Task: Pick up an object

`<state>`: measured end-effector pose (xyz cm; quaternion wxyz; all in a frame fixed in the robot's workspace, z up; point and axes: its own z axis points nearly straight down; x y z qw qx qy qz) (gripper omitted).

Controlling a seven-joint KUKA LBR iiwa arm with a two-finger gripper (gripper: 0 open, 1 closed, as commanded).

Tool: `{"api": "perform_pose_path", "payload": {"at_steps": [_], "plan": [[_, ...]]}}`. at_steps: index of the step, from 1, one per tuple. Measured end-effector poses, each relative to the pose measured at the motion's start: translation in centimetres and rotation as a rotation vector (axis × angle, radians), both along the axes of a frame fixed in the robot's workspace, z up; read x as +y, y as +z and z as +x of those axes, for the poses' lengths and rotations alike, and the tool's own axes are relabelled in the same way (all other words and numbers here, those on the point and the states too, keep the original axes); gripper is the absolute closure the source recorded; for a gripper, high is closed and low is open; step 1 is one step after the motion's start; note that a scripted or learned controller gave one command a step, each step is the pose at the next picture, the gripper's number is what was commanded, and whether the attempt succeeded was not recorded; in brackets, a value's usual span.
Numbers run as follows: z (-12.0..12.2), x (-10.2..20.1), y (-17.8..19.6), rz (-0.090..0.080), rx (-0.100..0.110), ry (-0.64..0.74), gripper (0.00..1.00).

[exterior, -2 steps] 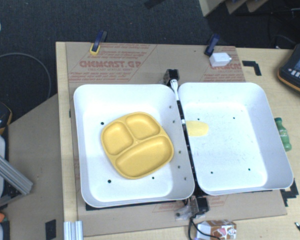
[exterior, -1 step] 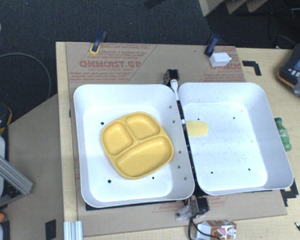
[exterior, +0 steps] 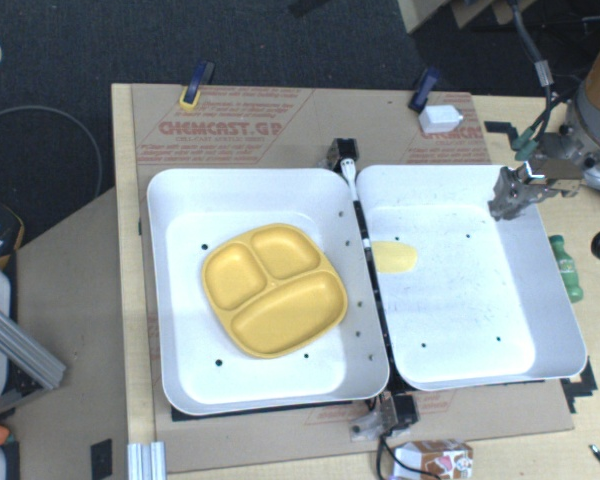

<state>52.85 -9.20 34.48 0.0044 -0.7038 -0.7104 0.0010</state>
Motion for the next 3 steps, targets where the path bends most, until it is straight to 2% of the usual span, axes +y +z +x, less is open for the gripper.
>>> {"api": "perform_pose_path", "payload": {"at_steps": [1,2,3], "plan": [[-3.9,10.1,4.2,-0.001,-0.013,0.004,1.0],[-4.9,12.5,5.0,-0.004,-0.011,-0.005,1.0],[-4.9,8.6,5.3,-0.006,-0.012,-0.013,1.0]]}}
